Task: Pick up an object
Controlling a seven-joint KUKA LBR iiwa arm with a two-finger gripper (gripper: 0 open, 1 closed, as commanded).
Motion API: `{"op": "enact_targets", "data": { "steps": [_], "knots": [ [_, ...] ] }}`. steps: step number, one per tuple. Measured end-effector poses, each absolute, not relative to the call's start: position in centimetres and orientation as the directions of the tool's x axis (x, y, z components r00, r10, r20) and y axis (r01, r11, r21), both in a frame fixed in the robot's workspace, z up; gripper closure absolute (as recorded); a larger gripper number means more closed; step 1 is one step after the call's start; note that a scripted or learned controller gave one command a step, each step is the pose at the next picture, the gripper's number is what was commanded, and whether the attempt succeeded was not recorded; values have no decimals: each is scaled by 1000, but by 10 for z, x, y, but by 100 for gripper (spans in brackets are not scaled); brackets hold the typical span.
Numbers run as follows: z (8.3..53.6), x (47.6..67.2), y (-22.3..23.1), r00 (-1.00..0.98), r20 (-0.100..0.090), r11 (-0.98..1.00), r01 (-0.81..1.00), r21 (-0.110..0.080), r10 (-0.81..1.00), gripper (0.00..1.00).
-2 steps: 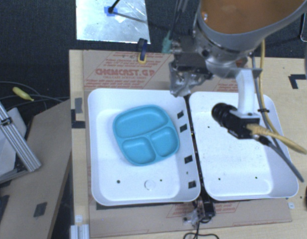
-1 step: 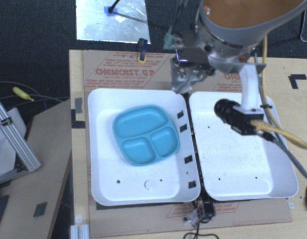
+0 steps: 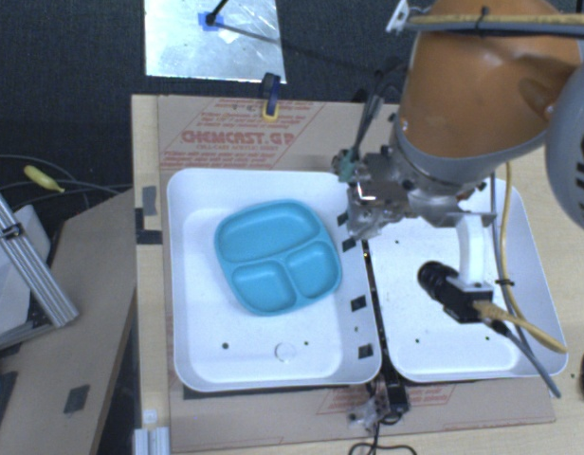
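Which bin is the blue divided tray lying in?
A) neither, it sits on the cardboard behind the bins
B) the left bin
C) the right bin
B: the blue tray lies flat inside the left bin, while the gripper is over the divide between the bins.

So there was just the one camera, fixed up above the bench (image 3: 102, 254) and looking down at a slant, not straight overhead. Far edge of the bench sat toward the top of frame, near edge at the bottom. It was far enough back to fit both bins, the left bin (image 3: 192, 282) and the right bin (image 3: 415, 349), side by side across the middle. The arm (image 3: 482, 74) came in from the right and sat close under the lens, so it loomed big over the upper right corner.
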State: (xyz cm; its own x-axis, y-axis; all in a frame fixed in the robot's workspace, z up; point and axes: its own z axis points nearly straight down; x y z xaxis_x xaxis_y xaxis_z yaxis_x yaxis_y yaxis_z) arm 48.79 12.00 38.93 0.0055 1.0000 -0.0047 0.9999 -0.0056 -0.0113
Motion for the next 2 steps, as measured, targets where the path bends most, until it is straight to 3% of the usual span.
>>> {"op": "enact_targets", "data": {
  "steps": [1,2],
  "knots": [
    [517,487,125,-5,5,5,1000,16,1000,100],
    [521,487,125,-7,2,7,1000,6,1000,100]
  ]
}}
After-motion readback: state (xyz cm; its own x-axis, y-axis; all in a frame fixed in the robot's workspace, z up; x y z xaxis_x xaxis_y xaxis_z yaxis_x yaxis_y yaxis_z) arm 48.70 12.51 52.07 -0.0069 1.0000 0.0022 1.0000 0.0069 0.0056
